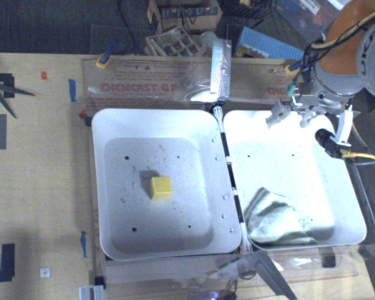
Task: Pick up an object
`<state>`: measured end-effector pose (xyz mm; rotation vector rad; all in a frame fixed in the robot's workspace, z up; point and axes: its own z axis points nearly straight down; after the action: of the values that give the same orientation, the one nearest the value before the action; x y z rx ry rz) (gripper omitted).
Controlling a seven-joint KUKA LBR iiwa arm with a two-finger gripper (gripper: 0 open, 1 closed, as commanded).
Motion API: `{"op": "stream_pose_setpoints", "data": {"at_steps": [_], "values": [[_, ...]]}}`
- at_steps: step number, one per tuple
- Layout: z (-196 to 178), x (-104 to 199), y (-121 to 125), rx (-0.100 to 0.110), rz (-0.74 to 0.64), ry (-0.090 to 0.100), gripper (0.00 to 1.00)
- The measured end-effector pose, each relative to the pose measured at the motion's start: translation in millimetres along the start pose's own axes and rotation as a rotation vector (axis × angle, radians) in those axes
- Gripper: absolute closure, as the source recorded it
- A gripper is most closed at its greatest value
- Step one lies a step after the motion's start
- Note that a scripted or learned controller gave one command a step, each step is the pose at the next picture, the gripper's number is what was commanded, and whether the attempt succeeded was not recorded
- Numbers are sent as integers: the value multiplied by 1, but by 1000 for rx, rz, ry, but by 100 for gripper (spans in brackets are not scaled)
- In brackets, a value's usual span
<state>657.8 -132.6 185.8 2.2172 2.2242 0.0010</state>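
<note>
Your yellow block (161, 187) lies mid-floor in the left bin (112, 127). The gripper (292, 113) hangs well apart, above the right bin's (356, 230) far edge; its fingers spread open, holding nothing.

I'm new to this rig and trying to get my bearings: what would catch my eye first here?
The small yellow block stands out, lying alone near the middle of the left bin. In the right bin a crumpled pale cloth sits at the near left corner. The grey arm with its orange band hangs over that bin's far right corner, its tool apart from both things.
</note>
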Motion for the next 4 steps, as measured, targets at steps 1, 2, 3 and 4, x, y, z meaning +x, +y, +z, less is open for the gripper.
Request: {"op": "stream_pose_setpoints", "data": {"at_steps": [1, 2, 3, 4], "values": [[99, -34, 9, 9, 388, 2, 0], [87, -32, 12, -2, 385, -1, 100], [-22, -19, 8, 0, 714, -1, 100], [-45, -20, -23, 4, 1028, -1, 100]]}}
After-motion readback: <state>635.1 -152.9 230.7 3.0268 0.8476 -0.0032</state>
